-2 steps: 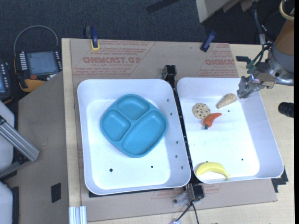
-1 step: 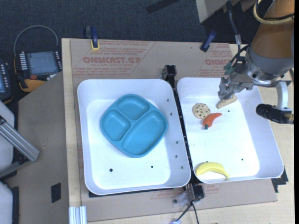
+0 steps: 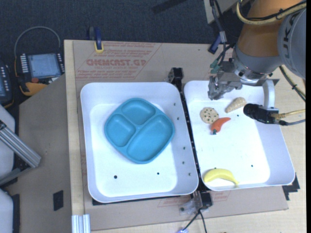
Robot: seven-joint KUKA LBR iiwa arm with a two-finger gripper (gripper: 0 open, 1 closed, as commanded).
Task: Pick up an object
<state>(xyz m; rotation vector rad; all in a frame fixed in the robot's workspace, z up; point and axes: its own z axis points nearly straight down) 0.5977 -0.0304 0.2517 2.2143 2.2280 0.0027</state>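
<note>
A dark blue-grey carpeted floor (image 3: pixel 121 13) surrounds a pale tan board-topped bench (image 3: pixel 73 130) printed with faded red lettering (image 3: pixel 116 61). At the left, a small black device with a blue screen (image 3: pixel 43 65) sits inside a looped black cable (image 3: pixel 36 33).

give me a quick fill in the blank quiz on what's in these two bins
1. The blue divided plate lies in the ____ bin.
2. The banana lies at the right bin's ____ edge.
3. The red pepper lies just right of the ____.
4. The pincer hangs over the right bin's ____ left corner.

Missing words: left; near; cookie; far
</note>
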